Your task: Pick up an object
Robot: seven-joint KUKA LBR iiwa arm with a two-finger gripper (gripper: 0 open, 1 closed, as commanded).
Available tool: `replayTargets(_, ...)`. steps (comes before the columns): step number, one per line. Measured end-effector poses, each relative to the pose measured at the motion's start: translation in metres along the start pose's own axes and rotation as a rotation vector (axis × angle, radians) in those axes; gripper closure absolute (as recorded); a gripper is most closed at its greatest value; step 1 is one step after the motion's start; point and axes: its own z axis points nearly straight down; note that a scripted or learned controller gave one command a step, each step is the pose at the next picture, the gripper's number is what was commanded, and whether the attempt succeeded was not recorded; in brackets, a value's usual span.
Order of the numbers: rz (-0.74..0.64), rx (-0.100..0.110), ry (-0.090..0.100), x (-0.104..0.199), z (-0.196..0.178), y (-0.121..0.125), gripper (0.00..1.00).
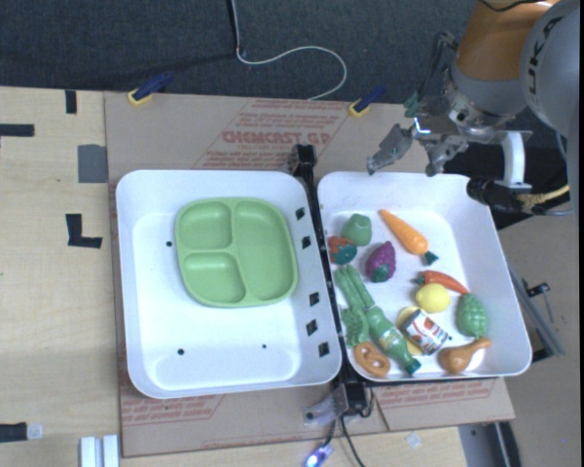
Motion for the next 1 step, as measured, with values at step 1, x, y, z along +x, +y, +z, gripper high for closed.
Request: replayTargets(1,-0.002,0.0,0.0,0.001,-0.01,0.0003,1.0)
